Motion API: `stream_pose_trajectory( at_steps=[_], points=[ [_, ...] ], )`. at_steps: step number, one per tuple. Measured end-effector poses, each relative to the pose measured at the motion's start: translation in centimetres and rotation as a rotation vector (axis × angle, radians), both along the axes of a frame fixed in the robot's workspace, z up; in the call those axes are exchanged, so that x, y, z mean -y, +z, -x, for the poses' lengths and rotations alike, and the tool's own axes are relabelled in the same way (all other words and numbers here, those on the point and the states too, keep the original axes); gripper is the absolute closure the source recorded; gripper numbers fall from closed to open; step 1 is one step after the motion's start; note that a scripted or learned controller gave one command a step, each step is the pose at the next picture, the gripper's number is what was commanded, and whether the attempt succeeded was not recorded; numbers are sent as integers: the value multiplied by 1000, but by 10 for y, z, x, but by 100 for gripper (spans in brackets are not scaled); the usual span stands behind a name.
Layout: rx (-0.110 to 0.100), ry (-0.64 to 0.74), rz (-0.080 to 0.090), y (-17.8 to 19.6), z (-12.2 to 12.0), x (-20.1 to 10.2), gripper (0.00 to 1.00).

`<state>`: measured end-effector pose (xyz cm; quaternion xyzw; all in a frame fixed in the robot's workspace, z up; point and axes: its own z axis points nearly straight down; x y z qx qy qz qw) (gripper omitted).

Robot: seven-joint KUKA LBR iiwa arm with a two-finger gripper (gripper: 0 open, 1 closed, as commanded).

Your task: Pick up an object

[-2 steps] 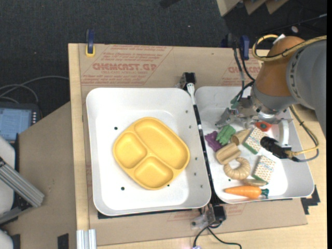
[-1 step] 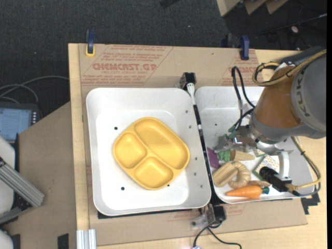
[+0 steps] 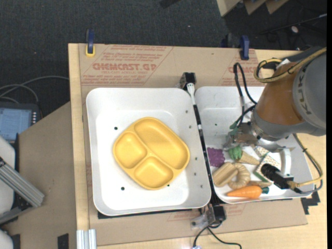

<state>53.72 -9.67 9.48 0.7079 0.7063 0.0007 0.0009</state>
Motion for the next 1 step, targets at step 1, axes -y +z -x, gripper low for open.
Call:
stream_pose_trajectory(
  at_steps=[1],
  points=[
    [12,11,-2,96,-59,-67,100]
  ],
)
